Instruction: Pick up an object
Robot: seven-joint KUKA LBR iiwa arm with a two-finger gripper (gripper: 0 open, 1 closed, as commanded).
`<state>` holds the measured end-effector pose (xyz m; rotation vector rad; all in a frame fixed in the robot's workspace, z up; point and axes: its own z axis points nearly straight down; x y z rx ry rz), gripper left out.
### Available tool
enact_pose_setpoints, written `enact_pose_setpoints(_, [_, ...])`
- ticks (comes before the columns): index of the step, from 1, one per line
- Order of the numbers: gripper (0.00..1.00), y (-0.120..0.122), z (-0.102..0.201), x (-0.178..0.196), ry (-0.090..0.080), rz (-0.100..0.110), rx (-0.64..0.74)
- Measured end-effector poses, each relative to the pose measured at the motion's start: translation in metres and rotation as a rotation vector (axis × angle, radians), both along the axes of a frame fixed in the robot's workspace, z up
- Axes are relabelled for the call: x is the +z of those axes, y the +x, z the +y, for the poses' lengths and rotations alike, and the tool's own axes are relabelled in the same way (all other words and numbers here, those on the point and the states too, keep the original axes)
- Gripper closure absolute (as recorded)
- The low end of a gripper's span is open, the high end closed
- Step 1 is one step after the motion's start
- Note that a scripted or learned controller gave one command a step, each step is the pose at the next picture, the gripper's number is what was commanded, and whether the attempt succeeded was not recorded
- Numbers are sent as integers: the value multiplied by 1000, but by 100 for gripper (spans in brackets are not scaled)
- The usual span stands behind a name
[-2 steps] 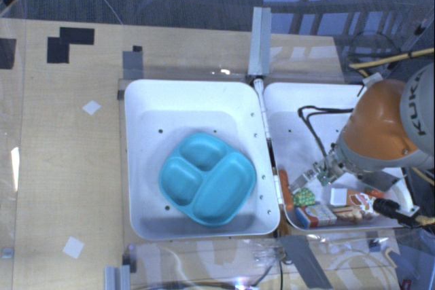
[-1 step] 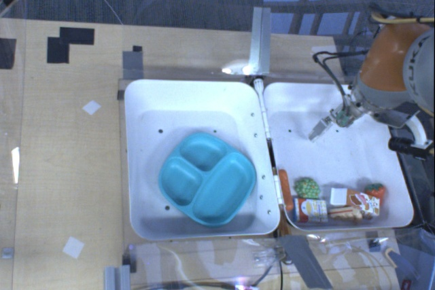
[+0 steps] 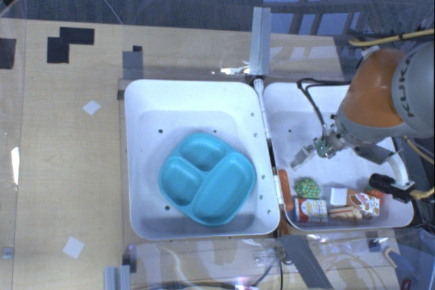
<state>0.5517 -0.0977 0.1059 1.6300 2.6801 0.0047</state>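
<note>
My gripper (image 3: 314,151) hangs over the middle of the right bin (image 3: 292,112), reaching in from the right below the orange wrist band. Nothing shows in it. Along that bin's front wall lie a green bumpy ball (image 3: 306,187), a small red and yellow pack (image 3: 312,210), a white block (image 3: 338,196) and an orange and white carton (image 3: 364,204). An orange stick-like piece (image 3: 284,191) rests against the bin's left wall. The gripper is above and a little behind the green ball, apart from it.
The left bin (image 3: 146,146) holds a blue divided plate (image 3: 207,178) near its front centre. A metal post (image 3: 261,44) stands behind the wall shared by the two bins. The arm's bulk covers the right bin's right side.
</note>
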Motion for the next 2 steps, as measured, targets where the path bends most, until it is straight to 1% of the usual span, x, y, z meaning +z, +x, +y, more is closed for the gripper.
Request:
enact_pose_setpoints(1, [0,-61,-10,-15,-2,-8,37])
enact_pose_setpoints(2, [100,-58,-10,-4,-4,-16,37])
